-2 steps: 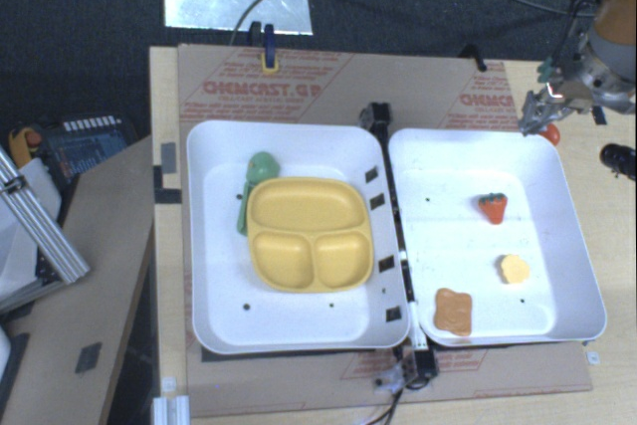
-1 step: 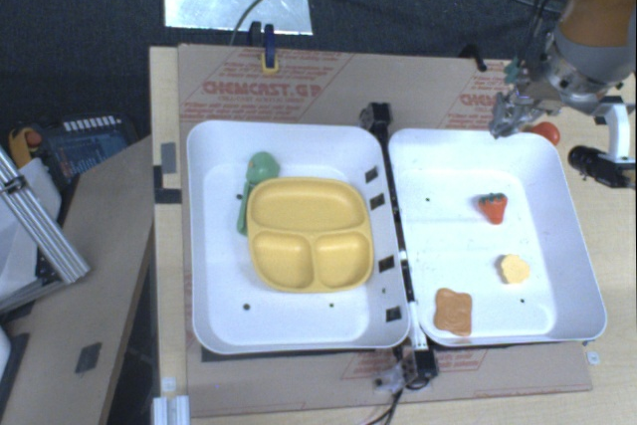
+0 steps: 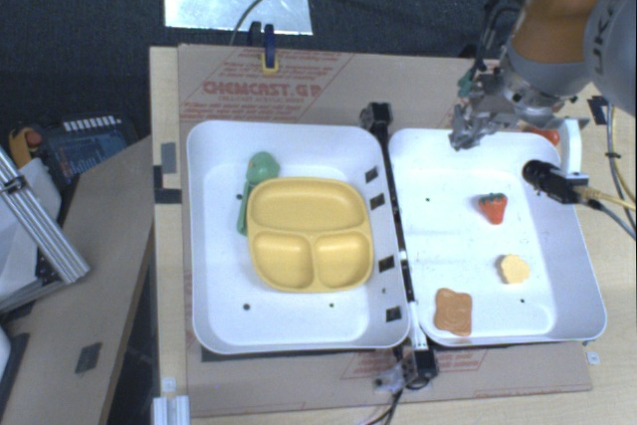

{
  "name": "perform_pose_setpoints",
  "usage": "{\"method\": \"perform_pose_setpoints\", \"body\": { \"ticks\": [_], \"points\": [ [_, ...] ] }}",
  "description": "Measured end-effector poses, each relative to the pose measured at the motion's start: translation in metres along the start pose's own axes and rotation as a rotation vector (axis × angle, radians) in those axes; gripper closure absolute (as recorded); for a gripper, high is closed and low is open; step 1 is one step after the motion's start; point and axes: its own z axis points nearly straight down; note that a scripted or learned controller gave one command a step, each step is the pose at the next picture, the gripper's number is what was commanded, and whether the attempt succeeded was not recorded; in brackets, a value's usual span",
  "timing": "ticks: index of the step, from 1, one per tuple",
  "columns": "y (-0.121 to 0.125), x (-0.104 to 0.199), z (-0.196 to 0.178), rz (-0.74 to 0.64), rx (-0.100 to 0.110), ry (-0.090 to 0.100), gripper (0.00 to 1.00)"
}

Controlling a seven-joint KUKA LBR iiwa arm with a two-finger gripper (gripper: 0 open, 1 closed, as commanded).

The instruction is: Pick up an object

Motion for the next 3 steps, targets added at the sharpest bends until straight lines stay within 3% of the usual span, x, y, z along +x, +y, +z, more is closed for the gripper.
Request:
{"method": "perform_pose_setpoints", "body": {
  "ticks": [3],
  "points": [
    [-0.023, 0.147, 0.030, -0.001, 0.000, 0.001, 1.00]
  ]
}}
